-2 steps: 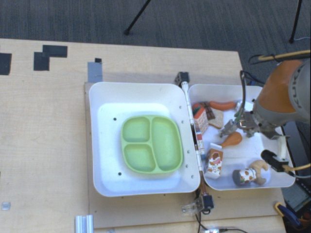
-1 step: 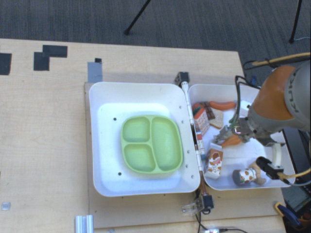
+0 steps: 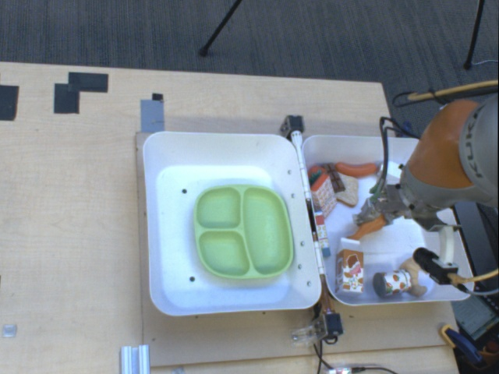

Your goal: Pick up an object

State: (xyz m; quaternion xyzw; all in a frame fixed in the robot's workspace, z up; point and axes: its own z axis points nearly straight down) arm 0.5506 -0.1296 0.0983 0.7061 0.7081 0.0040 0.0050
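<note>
Camera view shows you the pale wooden desk (image 3: 70, 232) with two white bins side by side on it. You see the left bin (image 3: 168, 209) holding a green divided plate (image 3: 243, 232), which lies flat near its middle. You see the grey arm with the orange band (image 3: 440, 158) reaching from the right into the right bin (image 3: 405, 287). Its gripper (image 3: 378, 209) is low inside this bin, just above an orange carrot-like piece (image 3: 368, 227); the two seem to touch, but you cannot tell if the gripper is open or closed, or if it grips anything. Near the far wall of the right bin lies a red sausage-shaped toy (image 3: 357, 168), with a small printed packet (image 3: 323, 197) beside it. Near the front wall stands a small carton (image 3: 350, 271), and next to it a grey-brown figure (image 3: 399, 282).
</note>
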